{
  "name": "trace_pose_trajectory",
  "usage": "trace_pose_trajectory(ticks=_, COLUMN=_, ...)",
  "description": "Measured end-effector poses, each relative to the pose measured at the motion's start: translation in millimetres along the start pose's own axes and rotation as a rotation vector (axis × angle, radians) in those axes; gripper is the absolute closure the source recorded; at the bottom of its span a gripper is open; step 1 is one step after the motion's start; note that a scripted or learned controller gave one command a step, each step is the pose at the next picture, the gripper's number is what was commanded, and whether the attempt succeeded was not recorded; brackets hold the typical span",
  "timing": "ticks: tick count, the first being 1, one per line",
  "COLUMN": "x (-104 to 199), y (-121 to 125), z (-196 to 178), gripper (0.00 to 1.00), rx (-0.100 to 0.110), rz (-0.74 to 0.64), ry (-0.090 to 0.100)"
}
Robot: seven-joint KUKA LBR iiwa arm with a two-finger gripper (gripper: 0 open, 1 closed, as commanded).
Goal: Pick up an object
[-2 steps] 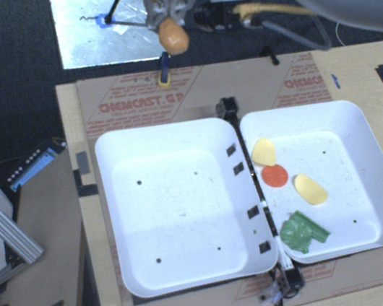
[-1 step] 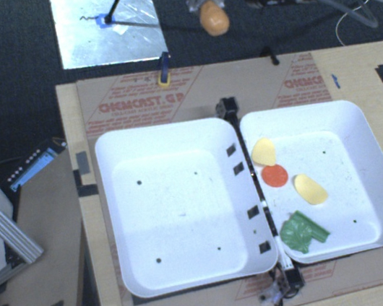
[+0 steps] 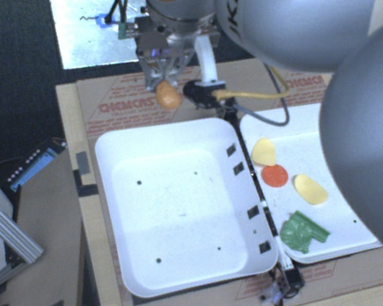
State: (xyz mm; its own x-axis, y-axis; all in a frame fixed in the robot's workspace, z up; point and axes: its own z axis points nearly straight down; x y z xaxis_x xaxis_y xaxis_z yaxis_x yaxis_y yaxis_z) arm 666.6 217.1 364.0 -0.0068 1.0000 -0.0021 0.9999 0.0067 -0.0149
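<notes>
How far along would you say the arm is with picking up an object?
The pick looks done: the tool is raised beyond the left bin with a small orange object between its fingertips. Still lying in the right bin are two yellow pieces, a red disc and a green toy.

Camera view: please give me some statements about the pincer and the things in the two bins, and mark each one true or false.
1. The pincer has an orange ball between its fingers. True.
2. The pincer is above the right bin. False: it is beyond the far edge of the left bin, over the cardboard.
3. A green toy lies in the right bin. True.
4. The red disc lies in the left bin. False: it lies in the right bin, between two yellow pieces.
5. The green toy is at the far end of its bin. False: it lies near the front edge.
</notes>
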Motion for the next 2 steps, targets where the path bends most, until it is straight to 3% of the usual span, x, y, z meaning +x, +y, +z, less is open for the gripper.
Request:
trace_pose_trajectory(ticks=1, x=18, y=-1, z=-157, gripper=1.0, rx=-0.033, rz=0.0, ry=0.009)
trace_pose_trajectory(ticks=2, x=17, y=-21, z=-173, gripper=1.0, rx=-0.018, rz=0.001, ry=0.004)
